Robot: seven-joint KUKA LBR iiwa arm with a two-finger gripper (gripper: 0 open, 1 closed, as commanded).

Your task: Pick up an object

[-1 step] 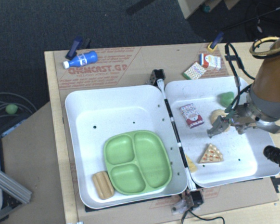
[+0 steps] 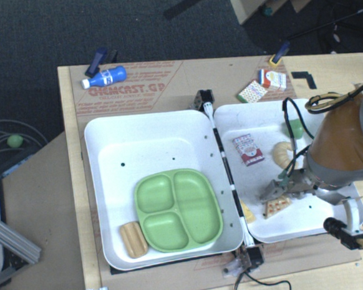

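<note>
My gripper [image 2: 276,191] is low in the right bin [image 2: 300,226], coming in from the right under the grey and orange arm [image 2: 341,144]. Its tip hangs directly over a tan cracker-like piece [image 2: 276,208] on the bin floor. A red and white packet [image 2: 248,149] lies to the upper left of the tip. A beige round object [image 2: 283,152] sits just above it, partly behind the arm. A green item [image 2: 294,128] is near the bin's back wall. A small yellow piece [image 2: 247,214] rests by the bin's left wall.
The left bin [image 2: 106,147] holds a green divided plate [image 2: 177,209] and a tan block [image 2: 134,239] at its front left. On the bench behind the bins lie a blue and white bottle [image 2: 104,77] and small cartons [image 2: 261,86]. A black cable [image 2: 297,110] loops beside the arm.
</note>
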